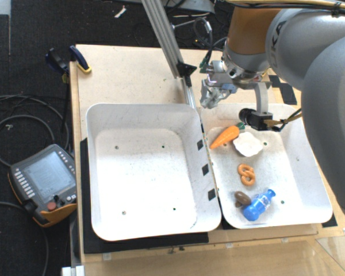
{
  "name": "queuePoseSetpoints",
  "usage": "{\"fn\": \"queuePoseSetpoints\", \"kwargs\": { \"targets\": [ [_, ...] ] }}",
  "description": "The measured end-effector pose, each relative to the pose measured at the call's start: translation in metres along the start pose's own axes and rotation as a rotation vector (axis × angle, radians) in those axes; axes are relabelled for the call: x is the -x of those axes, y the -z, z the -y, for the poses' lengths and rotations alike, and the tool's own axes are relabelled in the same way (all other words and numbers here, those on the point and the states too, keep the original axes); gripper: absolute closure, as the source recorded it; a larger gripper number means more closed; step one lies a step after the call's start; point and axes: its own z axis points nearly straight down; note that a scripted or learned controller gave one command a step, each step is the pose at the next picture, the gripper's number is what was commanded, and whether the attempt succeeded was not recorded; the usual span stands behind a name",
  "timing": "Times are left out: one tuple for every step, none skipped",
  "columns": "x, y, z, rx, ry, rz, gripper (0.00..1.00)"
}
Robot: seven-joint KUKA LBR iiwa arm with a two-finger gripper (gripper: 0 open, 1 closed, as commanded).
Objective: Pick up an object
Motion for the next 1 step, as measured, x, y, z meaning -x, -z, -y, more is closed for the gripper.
{"fn": "queuePoseSetpoints", "kwargs": {
  "targets": [
    [-0.0498, 0.0085, -0.0015, 0.003, 0.000, 0.000, 1.00]
  ]
}}
